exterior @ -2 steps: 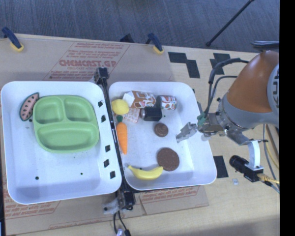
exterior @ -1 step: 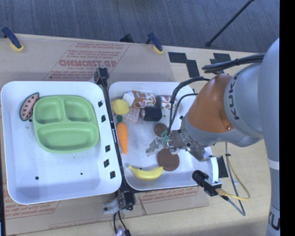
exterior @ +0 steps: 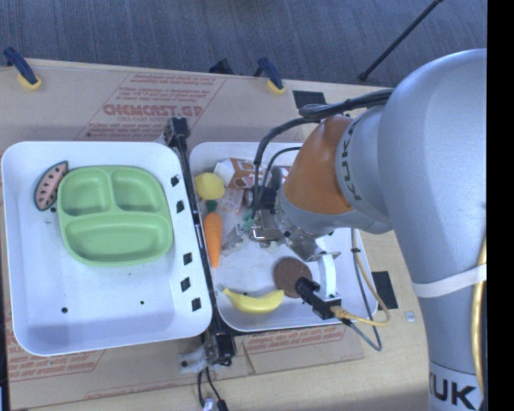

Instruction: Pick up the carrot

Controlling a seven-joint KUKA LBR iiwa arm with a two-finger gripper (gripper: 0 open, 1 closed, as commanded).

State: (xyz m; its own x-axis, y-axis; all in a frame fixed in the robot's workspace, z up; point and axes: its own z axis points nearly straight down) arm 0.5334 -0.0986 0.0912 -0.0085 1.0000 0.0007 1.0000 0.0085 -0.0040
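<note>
At far left in the left bin (exterior: 26, 315) we see a watermelon slice (exterior: 49, 185) beside a green divided plate (exterior: 116, 214). Rightward, the carrot (exterior: 212, 239), orange and slender, lies along the right bin's (exterior: 240, 322) left wall, below a lemon (exterior: 209, 186) and above a banana (exterior: 254, 300). Our arm (exterior: 385, 178) bends low over that bin; whether its pincer (exterior: 261, 225) is clenched we cannot tell.

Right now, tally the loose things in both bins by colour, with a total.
Green: 1, plate
Orange: 1, carrot
Yellow: 2, lemon, banana
Brown: 1, disc
Red and green: 1, melon slice
Total: 6; items under the arm are too hidden to count.
</note>
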